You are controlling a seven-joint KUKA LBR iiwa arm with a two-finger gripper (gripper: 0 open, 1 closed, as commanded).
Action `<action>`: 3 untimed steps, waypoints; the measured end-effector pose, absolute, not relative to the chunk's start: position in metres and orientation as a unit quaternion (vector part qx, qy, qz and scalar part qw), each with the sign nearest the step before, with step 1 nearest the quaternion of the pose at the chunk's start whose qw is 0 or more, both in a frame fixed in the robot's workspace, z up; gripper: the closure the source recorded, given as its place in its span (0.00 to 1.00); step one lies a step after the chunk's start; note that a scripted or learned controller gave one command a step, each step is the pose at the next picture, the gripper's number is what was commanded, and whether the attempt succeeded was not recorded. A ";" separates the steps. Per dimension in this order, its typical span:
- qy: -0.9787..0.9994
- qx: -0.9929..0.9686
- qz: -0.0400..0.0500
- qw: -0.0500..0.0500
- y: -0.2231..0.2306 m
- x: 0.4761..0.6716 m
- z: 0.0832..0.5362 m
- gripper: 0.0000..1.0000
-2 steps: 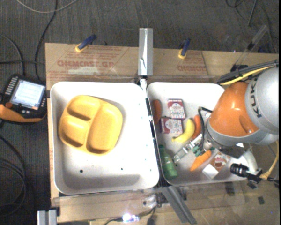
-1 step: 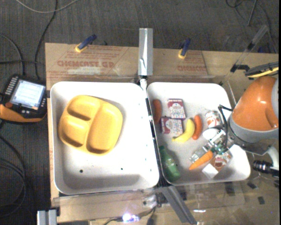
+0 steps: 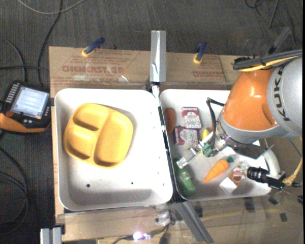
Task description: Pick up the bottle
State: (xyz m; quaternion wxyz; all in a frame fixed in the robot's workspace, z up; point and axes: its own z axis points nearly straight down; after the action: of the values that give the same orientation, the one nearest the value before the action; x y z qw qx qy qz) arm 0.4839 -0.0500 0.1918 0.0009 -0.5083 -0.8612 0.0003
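The bottle (image 3: pixel 185 180) is small and dark green with a pale cap. It lies in the right bin (image 3: pixel 168 151) at its near left corner, close to the dividing wall. My gripper (image 3: pixel 207 148) hangs over the middle of that bin, below the orange wrist band, up and to the right of the bottle. A gap of bare bin floor separates them. The gripper's tip is small and partly covered by the arm's body.
An orange carrot (image 3: pixel 216 170) lies just right of the bottle, under the gripper. Red packets (image 3: pixel 191 118) and a reddish sausage-like item (image 3: pixel 170 121) sit at the bin's far side. A small red-and-white item (image 3: pixel 238 174) lies near right. A yellow compartment plate (image 3: pixel 98 134) occupies the left bin (image 3: pixel 117 197).
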 end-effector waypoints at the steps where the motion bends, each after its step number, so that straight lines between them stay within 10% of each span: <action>1: -0.859 -0.513 0.001 0.001 -0.039 0.483 0.183 0.00; 3: -0.930 -0.367 0.002 -0.008 -0.107 0.487 0.107 0.00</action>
State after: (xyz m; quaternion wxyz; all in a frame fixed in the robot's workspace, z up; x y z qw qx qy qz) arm 0.4869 -0.1071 0.1071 -0.0084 -0.3666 -0.9303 0.0019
